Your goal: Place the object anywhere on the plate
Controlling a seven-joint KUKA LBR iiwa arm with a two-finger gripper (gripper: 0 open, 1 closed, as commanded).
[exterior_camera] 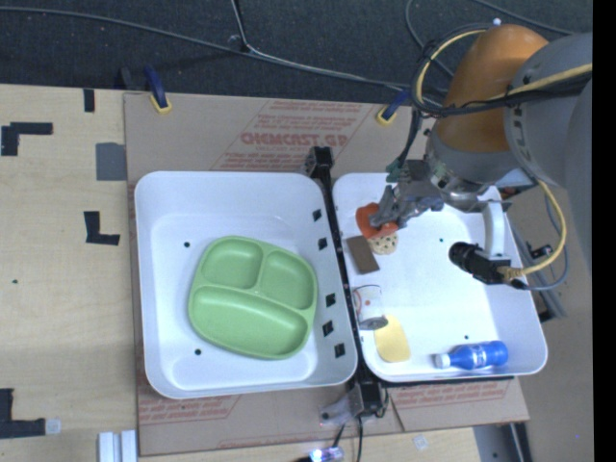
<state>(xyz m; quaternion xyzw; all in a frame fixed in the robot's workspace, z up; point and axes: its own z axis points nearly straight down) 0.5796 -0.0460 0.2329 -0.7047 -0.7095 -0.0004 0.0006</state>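
Note:
A green divided plate (253, 296) lies in the left bin (159, 200). In the right bin (433, 277), my gripper (389, 216) hangs low near the bin's left wall. Its tip is right against a small orange-red object (368, 218), with a beige round object (385, 243) just below it. Whether the orange-red object is gripped or merely beside the gripper is not discernible. The plate carries nothing.
The right bin also holds a brown flat piece (362, 254), a small clear cup (370, 306), a yellow piece (392, 340) and a blue bottle (474, 356) at the front. A black divider rail (332, 258) runs between the bins. Cables loop around the arm.

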